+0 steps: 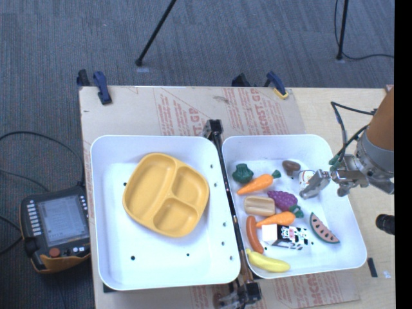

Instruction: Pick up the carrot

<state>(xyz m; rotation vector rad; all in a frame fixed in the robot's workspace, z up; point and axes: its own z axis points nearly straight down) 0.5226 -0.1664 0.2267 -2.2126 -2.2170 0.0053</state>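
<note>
- The two shallow white plastic bins sit side by side on the brown board-topped table point(193, 108); the left bin point(106, 172) carries a yellow compartmented plastic plate point(166, 194), probably a drop-off spot kept apart from the clutter.
- The right bin point(335, 153) crowds the toy food together, so any pick has close neighbours.
- Two orange plastic carrots with green tops lie there: the upper carrot point(257, 184) beside a dark green broccoli piece point(243, 172) and above a tan bread piece point(259, 205); the lower carrot point(277, 219) sits between a purple grape bunch point(282, 199) and a black-and-white milk carton point(287, 235).
- The metal two-finger claw point(317, 184) hovers over the bin's right part — apart from both carrots.
- Its fingers look spread with nothing between them, presumably ready for a descent.
</note>
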